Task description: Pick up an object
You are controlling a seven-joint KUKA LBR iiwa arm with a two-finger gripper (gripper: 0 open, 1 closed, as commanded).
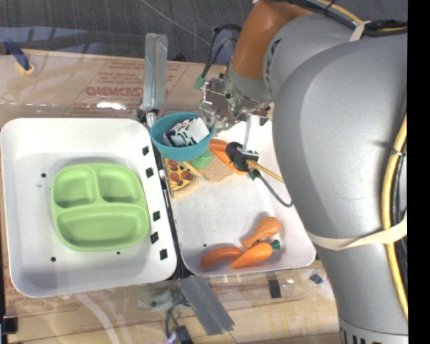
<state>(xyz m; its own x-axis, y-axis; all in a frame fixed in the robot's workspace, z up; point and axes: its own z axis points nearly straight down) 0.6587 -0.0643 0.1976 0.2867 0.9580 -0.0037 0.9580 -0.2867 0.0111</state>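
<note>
Green tray (99, 206) lies in left bin (18, 213). Teal bowl (180, 136) at right bin's (222, 206) top-left corner, pizza toy (179, 174) just below. Hand (213, 106) at bowl's right rim; grip state can't tell. Carrots (254, 246) near bin's lower edge.

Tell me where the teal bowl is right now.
The teal bowl sits at the far left corner of the right bin, just beyond the pizza slice and beside the claw.

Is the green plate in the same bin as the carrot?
No, the green plate lies in the left bin, while the carrot lies in the right bin.
</note>
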